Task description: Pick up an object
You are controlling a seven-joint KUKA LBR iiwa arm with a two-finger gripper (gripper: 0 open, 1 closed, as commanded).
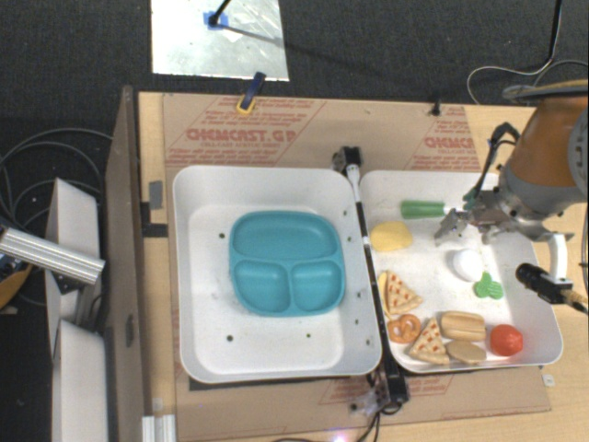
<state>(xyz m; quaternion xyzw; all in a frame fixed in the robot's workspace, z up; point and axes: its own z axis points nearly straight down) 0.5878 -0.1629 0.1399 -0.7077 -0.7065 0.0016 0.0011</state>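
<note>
Here, the gripper (457, 226) hangs over the right bin (548, 334).
Its grip state is unclear; the white egg (467, 264) lies just below it, apart.

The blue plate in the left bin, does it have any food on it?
Empty. The blue plate lies flat in the left bin, and all three of its compartments show bare blue.

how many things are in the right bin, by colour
green: 2, a stick and a small piece
yellow: 1
white: 1
red: 1
tan or brown: 5, two pizza slices, pretzel, two bread pieces
total: 10
</note>
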